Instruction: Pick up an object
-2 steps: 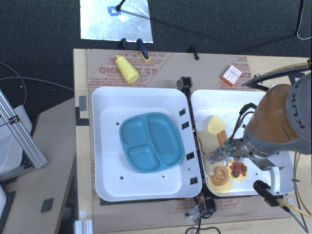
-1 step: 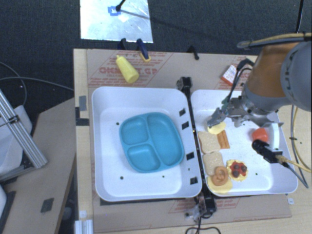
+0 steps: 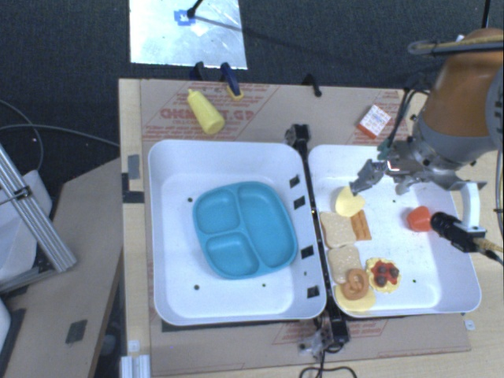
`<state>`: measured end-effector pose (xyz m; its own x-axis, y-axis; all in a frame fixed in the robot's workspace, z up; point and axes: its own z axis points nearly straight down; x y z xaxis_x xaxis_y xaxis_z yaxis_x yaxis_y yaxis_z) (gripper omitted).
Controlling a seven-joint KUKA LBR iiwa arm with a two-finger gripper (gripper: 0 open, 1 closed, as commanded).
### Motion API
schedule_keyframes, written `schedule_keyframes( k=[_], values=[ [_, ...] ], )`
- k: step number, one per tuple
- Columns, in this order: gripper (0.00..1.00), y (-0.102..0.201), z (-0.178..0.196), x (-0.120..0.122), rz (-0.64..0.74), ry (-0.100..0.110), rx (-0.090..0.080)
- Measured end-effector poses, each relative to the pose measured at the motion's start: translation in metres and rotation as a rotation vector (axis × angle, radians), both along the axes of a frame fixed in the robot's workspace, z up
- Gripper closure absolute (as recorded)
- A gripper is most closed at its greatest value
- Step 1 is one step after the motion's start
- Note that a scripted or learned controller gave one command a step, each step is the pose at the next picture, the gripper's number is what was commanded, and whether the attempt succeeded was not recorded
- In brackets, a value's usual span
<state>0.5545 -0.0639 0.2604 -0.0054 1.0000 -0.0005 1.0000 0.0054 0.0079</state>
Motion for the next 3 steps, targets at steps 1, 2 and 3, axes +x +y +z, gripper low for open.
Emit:
schedule_keyframes(
  k=[1,2,3],
  values=[
    [0.00,0.008,-0.080,-0.063,-0.005,0.017,0.003],
    [0.00,-0.003,-0.076,-0.068,-0.006,0.008,0.000],
    [0.00,0.020,-0.075,0.013,0.003,0.000,0.000]
  ],
)
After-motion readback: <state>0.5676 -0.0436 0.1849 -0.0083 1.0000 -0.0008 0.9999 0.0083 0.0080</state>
